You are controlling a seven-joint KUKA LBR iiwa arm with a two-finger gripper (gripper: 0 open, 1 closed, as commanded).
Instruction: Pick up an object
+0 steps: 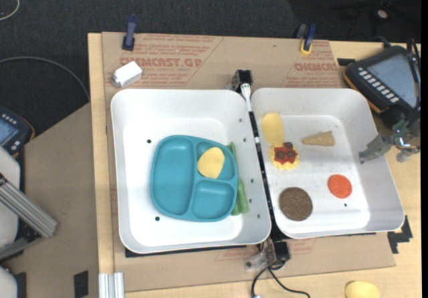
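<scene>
**A:** Where is the arm [399, 137]?

**B:** At the right edge, over the right wall of the right bin [381, 213]. Only a grey and metal end of it shows. Whether the jaws are wide or narrow, I cannot tell.

**A:** And the things to pick?

**B:** 5 lie on the floor of the right bin, all apart from the arm. A pale yellow piece [271, 127] sits near the upper left, and just below it is a yellow round piece with red on top [285, 155]; I cannot tell if these 2 touch. A tan wedge [319, 138] lies to their right. Lower down are a brown disc [295, 202] and an orange-red round piece [340, 186], which is the one nearest the arm.

**A:** The left bin [127, 156]?

**B:** It holds a teal plate [175, 176] with 3 compartments. A yellow lump [211, 162] rests in the upper right compartment. A green piece [239, 198] lies along the plate's right edge, between the plate and the bin wall.

**A:** Anything else on the counter [200, 63]?

**B:** A small white block [127, 74] just beyond the left bin's far corner.
</scene>
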